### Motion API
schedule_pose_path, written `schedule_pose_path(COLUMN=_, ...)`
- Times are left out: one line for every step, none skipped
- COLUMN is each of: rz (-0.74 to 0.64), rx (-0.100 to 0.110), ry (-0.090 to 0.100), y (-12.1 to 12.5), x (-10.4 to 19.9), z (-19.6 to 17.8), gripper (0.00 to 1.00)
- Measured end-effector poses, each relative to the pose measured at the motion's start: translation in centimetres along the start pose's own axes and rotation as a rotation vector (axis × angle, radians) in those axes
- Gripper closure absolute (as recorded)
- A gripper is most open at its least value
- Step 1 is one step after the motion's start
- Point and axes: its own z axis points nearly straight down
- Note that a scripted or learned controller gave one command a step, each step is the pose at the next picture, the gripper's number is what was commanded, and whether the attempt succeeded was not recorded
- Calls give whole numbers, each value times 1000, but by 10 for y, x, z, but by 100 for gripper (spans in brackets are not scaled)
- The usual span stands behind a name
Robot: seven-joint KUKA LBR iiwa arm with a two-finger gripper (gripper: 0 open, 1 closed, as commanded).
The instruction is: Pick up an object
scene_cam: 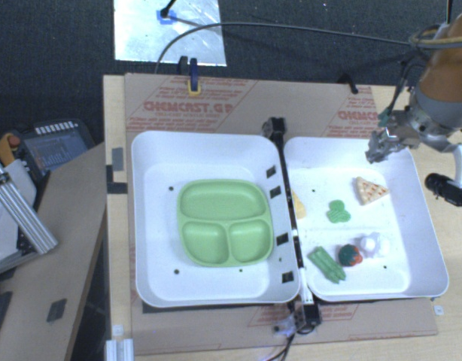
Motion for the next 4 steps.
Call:
schedule_pose_path(rz=0, rx=6, ry=1, y=1, x=0, z=1, gripper=100)
schedule_pose_path(rz=-2, rx=9, ry=3, y=-15, x=51, z=12, gripper=100)
schedule_pose_path(rz=-3, rx=11, ry=4, y=-39, x=100, z=21, gripper=100)
schedule_pose_path(rz=-4, rx=10, ry=4, y=-66, x=142, z=13, gripper=100)
